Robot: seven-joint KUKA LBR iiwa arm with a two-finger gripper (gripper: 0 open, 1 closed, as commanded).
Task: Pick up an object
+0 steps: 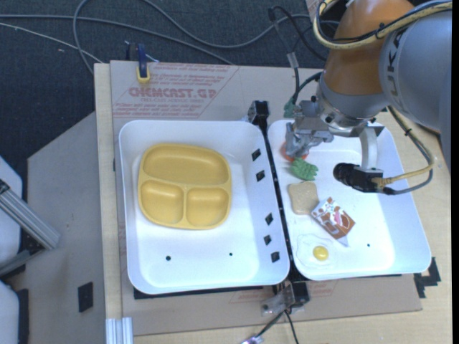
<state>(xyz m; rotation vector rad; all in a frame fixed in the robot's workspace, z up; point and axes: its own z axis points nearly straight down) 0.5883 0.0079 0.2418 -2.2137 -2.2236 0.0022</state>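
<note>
Over right bin [401,192], jaws [295,147] just above green toy [304,168], grip state unclear

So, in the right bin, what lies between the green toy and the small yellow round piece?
In the camera view, a tan bread-shaped piece lies between the green toy and the yellow round piece. A red-and-white packet sits just to the right of that line.

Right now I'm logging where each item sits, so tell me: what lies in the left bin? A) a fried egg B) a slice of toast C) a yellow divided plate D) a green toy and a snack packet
C: the yellow divided plate lies in the left bin, while the toast slice and snack packet sit in the right bin.
</note>
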